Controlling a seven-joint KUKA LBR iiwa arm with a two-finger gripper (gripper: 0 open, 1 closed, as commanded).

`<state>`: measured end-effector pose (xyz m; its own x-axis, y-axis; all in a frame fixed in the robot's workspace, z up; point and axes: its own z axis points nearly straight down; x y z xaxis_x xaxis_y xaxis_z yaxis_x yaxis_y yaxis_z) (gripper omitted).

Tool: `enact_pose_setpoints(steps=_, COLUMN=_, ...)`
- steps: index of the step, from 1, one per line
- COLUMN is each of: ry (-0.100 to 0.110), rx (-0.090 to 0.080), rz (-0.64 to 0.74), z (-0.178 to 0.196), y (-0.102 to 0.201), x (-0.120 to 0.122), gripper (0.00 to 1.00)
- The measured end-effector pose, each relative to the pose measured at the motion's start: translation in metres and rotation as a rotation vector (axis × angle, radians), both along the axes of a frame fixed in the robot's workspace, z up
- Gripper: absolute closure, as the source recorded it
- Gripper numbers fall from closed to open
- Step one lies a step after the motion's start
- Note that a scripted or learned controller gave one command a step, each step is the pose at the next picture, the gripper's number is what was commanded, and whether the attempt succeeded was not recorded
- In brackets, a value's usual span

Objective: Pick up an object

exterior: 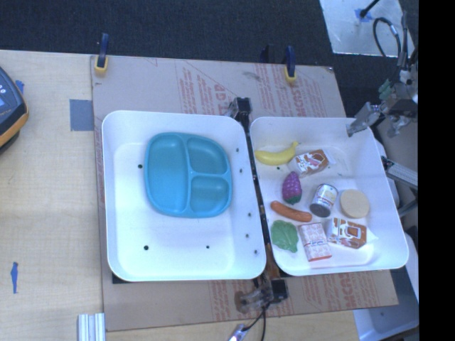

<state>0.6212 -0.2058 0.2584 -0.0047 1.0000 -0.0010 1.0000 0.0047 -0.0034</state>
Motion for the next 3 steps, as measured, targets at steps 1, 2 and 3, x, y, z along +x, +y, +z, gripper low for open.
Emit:
enact_pose_setpoints(steps=1, ry=0.001, rx=0.001, rz=0.001, z=-0.086, y=0.080, x=0.030, gripper=0.00)
enact_pose_setpoints(steps=2, ry=-0.016, rx=-0.007, rz=-0.001, z=-0.148, y=0.097, x=0.003, gripper=0.00)
enact_pose_setpoints(steps=3, ry=-0.003, rx=-0.002, rz=0.000, z=-0.166, y=0.093, x=-0.044, gripper=0.00)
